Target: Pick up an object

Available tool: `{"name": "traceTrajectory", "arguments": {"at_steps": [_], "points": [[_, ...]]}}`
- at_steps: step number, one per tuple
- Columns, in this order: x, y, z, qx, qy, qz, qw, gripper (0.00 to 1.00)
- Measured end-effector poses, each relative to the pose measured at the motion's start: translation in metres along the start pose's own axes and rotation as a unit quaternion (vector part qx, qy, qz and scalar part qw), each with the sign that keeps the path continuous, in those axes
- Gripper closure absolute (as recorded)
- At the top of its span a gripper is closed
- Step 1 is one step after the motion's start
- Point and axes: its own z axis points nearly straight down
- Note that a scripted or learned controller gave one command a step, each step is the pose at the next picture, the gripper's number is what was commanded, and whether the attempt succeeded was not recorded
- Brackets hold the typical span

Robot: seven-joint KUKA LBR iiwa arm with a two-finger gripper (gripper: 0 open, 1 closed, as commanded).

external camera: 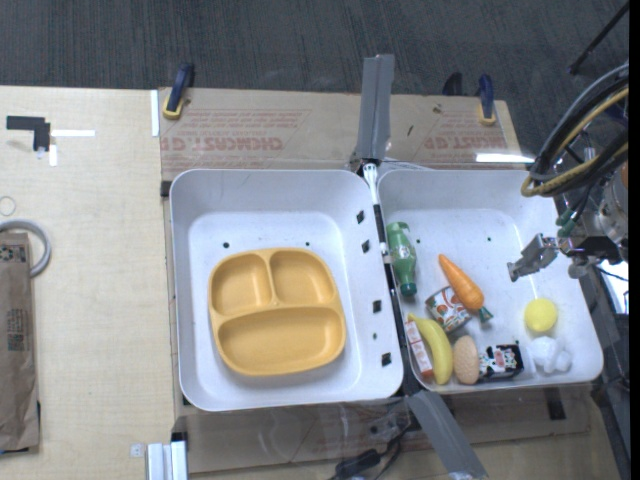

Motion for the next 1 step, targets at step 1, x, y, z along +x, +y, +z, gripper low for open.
{"name": "traceTrajectory", "arguments": {"at_steps": [1], "points": [[0.0427, 0.0666, 0.0805, 0.0, 0.0, -0.077, 0.997, 0.0]]}}
